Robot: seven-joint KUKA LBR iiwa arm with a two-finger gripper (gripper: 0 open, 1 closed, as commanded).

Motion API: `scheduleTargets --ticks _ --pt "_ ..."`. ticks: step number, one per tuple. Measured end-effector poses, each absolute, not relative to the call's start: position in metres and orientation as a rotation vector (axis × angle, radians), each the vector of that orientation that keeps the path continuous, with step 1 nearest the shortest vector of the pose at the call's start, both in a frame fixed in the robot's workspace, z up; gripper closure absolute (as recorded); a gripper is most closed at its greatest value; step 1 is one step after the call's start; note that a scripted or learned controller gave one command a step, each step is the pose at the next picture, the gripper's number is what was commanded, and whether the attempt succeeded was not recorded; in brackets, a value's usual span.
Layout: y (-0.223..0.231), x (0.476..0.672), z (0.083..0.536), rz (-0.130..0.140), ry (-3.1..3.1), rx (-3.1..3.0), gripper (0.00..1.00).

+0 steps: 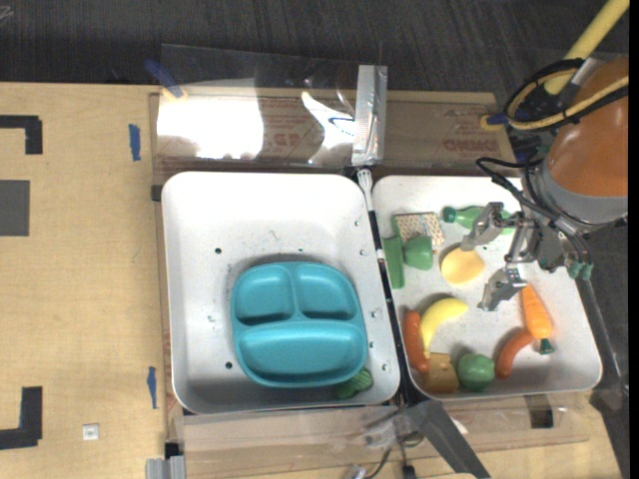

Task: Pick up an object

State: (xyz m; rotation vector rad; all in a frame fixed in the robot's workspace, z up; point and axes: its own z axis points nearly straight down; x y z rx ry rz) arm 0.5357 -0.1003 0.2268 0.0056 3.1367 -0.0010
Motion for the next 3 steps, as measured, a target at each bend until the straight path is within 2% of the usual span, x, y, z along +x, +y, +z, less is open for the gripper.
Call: scheduleTargets --ticks 1,2,3 --pt "-0.135 0.548 0.113 0.004 3.142 -0.149 0.0" --pt "-0.105 0.572 0.09 -0.003 3.124 -0.186 0.0" --pt "-0.109 0.587 0.089 -0.004 3.117 -0.262 0.0"
